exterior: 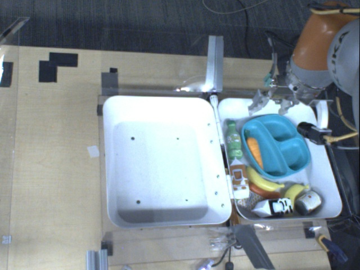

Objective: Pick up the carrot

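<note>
The orange carrot point(254, 151) lies in the left compartment of a blue divided plate point(284, 151) in the right bin point(332, 184). My gripper point(271, 105) hangs over the far edge of that bin, just behind the plate and up-right of the carrot. Its fingers point(258, 102) are spread open with nothing between them. The arm's orange band point(313, 38) shows at the upper right.
A green bottle point(233, 139) lies left of the plate along the bin wall. A yellow banana point(264, 180), a small carton point(239, 180), and a dark and white item point(281, 207) crowd the near end. The left bin point(163, 117) adjoins.
</note>
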`<state>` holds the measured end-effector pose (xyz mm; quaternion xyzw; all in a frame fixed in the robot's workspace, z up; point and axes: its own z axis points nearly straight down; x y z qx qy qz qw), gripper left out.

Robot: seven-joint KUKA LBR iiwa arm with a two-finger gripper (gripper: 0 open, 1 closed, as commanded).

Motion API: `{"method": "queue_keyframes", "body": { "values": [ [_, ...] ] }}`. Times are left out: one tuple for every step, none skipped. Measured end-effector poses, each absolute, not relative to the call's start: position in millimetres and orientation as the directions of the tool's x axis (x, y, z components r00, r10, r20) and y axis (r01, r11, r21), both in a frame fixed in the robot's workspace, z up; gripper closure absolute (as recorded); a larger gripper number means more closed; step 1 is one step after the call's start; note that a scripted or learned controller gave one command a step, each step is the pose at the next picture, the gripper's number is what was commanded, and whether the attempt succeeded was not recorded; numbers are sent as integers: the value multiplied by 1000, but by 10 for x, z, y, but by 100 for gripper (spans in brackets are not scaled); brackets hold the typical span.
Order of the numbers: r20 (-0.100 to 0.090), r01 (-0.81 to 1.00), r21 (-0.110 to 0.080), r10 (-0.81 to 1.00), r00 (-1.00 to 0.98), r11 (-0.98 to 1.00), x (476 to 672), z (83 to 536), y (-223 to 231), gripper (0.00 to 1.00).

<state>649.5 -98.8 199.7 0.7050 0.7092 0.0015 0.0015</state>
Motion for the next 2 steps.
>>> {"method": "queue_keyframes", "body": {
  "values": [
    [-2, 978, 7, 978, -208, 208, 6174, 960, -1334, 0],
    [-2, 998, 6, 998, -59, 59, 6352, 1599, -1471, 0]
  ]
}}
